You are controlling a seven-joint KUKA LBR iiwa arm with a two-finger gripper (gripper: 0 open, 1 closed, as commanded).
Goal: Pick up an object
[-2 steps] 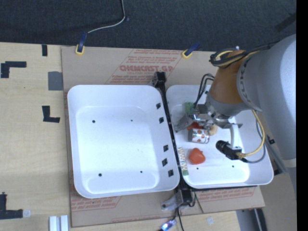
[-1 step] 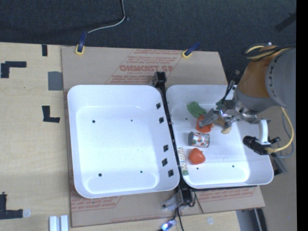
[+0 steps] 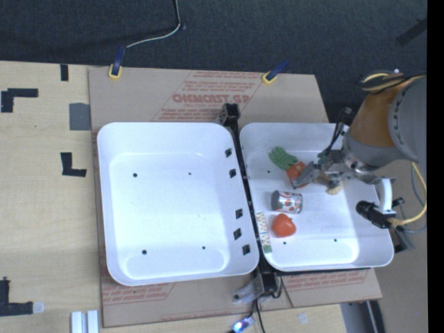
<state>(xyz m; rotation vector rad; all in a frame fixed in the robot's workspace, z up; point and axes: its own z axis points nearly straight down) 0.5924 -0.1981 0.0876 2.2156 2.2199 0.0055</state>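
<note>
Pale wooden worktop (image 3: 41, 207) with black tape marks near its left edge, overlaid by a printed cardboard sheet (image 3: 208, 96) clipped at its far edge by two blue-and-yellow clamps (image 3: 116, 70). Beyond the far edge, dark carpet crossed by a thin white cable (image 3: 163, 33). Two white bins side by side on the cardboard: left bin (image 3: 166, 200), right bin (image 3: 347, 248). In the right bin, a green object (image 3: 282, 157) toward the far edge, an orange-red piece (image 3: 297, 171) just beside it, a small can (image 3: 286, 202) near the centre, a red round object (image 3: 283, 225) just nearer. Gripper (image 3: 320, 172) low over the right bin's far-right area, next to the orange-red piece; jaws' opening impossible to tell.
</note>
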